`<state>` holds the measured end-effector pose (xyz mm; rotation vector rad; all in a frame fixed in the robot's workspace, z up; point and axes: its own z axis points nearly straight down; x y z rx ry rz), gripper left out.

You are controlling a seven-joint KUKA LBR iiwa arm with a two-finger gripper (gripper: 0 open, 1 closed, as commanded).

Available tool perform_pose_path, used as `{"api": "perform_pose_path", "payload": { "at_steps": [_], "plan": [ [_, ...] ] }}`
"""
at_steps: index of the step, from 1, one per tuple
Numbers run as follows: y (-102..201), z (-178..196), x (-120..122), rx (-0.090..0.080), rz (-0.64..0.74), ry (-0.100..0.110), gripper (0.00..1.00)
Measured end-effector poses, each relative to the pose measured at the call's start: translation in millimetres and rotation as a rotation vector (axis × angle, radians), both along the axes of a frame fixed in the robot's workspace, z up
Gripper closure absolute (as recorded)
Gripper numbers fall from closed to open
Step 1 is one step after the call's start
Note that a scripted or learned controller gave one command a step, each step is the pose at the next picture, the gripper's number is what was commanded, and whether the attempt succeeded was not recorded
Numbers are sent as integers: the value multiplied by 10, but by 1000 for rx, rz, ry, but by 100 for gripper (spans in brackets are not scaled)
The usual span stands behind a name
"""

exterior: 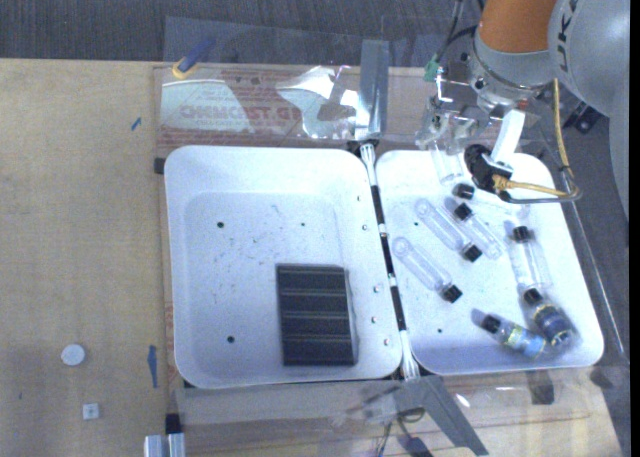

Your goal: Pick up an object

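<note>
**Kid:** Where is your grabber right now?

**Me:** My gripper (455, 140) is in the upper right of the frame, over the top edge of the right bin (585, 345). It is clear and shiny, so I cannot tell if it is wide or narrow. I see nothing held in it.

**Kid:** What do you want to pick up?

**Me:** Any 1 of the little clear tubes with black caps. They all lie in the right bin. 1 tube (443, 169) is just below my gripper, near the top of that bin. 2 more tubes (455, 230) lie side by side in the middle. Another (424, 267) lies lower and to the left. 1 more (526, 267) lies near the right side. A bottle with a blue end (527, 335) sits in the lower right corner.

**Kid:** What can go wrong?

**Me:** I think the tubes can roll. They are round and smooth, so a push from 1 side may send a tube sliding away. The 2 in the middle are so close that I may bump both and grab none. They are also see-through on a white floor, so aiming is hard.

**Kid:** Anything else?

**Me:** The top tube is near the bin wall. I may hit the wall if I come down there.

**Kid:** And the left bin (200, 180)?

**Me:** It holds a flat black block (316, 314) in its lower part. That is well apart from me.
</note>
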<state>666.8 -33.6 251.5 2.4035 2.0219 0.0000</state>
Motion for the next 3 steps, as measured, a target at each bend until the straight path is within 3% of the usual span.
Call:
{"api": "perform_pose_path", "payload": {
  "at_steps": [1,2,3],
  "plan": [
    [-338,-70,-46,0,-23,3,100],
    [-338,35,-39,-1,-23,1,100],
    [166,-105,-5,1,-69,4,100]
  ]
}}
